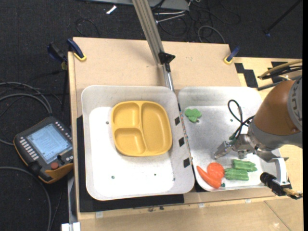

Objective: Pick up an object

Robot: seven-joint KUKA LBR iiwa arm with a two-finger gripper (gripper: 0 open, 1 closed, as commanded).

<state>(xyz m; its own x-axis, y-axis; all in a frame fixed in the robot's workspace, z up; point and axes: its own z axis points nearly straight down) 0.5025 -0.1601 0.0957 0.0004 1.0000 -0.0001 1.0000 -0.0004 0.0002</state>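
Green toy — unlabelled, gripper near

Single fixed camera, mounted above the counter and looking down on it at a slant. The counter's far edge lies toward the top of the frame, its near edge toward the bottom. Distance is moderate: both white bins fall fully within view, the left bin and the right bin side by side at centre, with a margin of dark floor and cables beyond the counter at top and left. The arm enters from the right edge. A handheld control unit lies on the floor at left
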